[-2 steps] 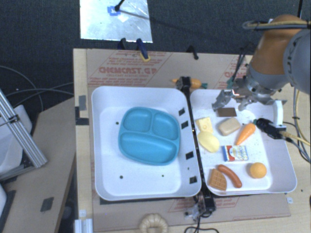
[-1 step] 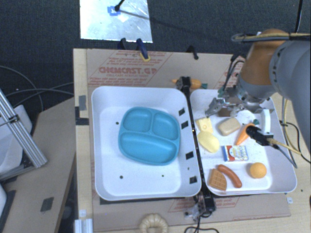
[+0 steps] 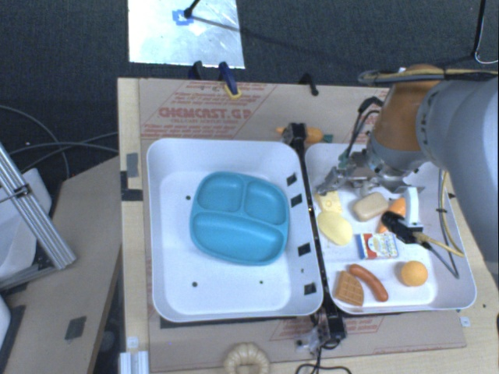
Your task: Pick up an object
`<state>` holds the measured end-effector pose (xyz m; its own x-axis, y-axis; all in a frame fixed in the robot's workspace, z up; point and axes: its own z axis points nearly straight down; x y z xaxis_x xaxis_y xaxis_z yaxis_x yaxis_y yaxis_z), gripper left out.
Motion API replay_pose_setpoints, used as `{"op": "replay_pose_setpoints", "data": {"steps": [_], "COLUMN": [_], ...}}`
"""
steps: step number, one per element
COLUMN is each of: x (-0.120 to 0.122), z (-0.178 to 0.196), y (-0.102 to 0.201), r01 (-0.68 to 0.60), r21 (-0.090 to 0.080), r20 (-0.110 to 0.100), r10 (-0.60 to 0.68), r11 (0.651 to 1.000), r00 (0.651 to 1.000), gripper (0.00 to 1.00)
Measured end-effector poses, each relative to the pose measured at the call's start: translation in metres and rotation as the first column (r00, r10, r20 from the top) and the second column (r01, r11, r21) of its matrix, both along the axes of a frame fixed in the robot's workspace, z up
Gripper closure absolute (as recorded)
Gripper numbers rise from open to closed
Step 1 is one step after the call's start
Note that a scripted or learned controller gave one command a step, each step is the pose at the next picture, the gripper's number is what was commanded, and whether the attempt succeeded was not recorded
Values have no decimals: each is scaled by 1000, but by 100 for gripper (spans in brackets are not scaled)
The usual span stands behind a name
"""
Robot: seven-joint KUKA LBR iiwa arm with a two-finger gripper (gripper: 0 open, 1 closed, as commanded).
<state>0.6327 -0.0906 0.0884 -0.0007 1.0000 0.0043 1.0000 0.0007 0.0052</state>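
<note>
Toy foods, about eight, lie in the right bin [image 3: 465,291]; jaws' state cannot be told.

We find the right bin [image 3: 460,287] crowded: sausage [image 3: 368,280], waffle [image 3: 349,288], orange [image 3: 413,273] and carton [image 3: 380,245] sit close together at lower right. The left bin [image 3: 168,209] offers open floor around the blue tray [image 3: 238,216]; gaps between items appear narrow.
</note>
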Motion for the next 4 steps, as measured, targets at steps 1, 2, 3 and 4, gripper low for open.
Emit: {"op": "replay_pose_setpoints", "data": {"steps": [1, 2, 3, 4], "x": [4, 16, 18, 19], "z": [16, 69, 114, 138], "y": [0, -2, -4, -4], "r01": [-1, -4, -4, -5], "r21": [-2, -6, -5, -4], "r20": [12, 3, 2, -1], "r10": [1, 4, 4, 5], "r11": [1000, 1000, 1000, 1000], "r00": [1000, 1000, 1000, 1000], "gripper": [100, 100, 100, 100]}}
